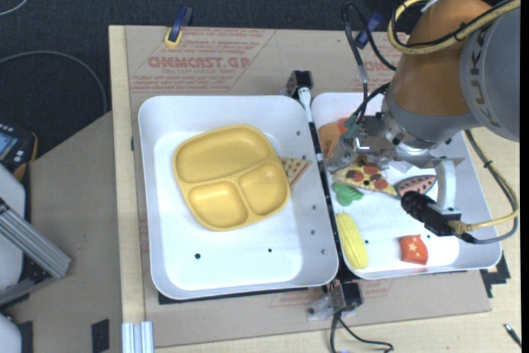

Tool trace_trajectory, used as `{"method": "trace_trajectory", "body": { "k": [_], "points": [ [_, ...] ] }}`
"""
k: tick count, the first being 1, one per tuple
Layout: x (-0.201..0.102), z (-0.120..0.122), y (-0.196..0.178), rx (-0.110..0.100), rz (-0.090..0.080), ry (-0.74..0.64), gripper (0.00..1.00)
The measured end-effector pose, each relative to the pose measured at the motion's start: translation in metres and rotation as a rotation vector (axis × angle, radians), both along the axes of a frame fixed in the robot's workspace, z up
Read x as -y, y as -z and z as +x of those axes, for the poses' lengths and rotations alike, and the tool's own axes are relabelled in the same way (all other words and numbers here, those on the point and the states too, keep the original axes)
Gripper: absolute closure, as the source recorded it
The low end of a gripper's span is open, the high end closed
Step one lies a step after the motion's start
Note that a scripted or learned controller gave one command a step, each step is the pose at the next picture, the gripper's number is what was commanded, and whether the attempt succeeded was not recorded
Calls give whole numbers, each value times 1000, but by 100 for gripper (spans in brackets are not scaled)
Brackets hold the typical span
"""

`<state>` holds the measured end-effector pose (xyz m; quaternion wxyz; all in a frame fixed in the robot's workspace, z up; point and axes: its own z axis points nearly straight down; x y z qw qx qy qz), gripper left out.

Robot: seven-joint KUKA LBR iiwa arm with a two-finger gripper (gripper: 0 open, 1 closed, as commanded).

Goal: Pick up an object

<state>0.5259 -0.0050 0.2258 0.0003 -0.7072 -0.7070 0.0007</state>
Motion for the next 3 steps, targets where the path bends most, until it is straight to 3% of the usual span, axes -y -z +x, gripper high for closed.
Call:
{"method": "trace_trajectory", "body": {
  "k": [3],
  "points": [
    [-3,-17,6,-1,2,1,100]
  ]
}}
